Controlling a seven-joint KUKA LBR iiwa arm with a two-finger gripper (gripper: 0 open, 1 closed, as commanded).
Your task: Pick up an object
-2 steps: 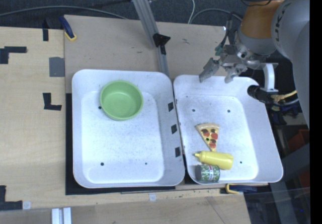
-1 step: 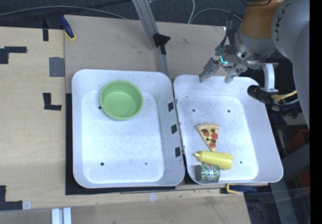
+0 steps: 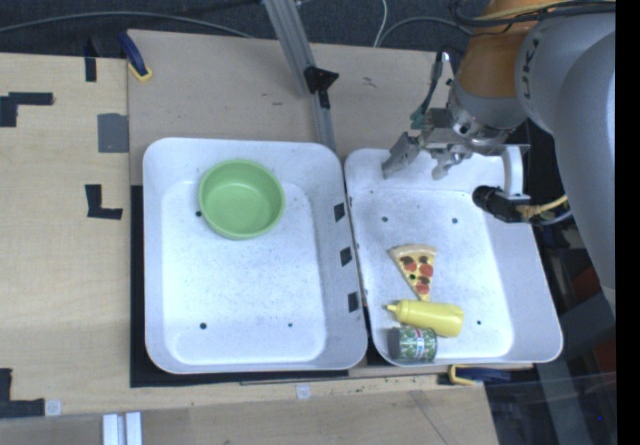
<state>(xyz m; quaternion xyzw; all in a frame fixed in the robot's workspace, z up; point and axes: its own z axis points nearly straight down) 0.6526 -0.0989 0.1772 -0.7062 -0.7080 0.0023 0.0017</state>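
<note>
The end effector [image 3: 420, 162] hangs over the top edge of the right bin [image 3: 520, 278], in the upper right of the frame, its two fingers spread apart with nothing between them. Lower in that bin lies a pizza slice [image 3: 416, 270], and below it a yellow bottle [image 3: 428, 315] on its side, touching a green can [image 3: 412, 344] at the bin's bottom rim. A green bowl [image 3: 241, 198] sits in the upper part of the left bin [image 3: 250, 318].
</note>
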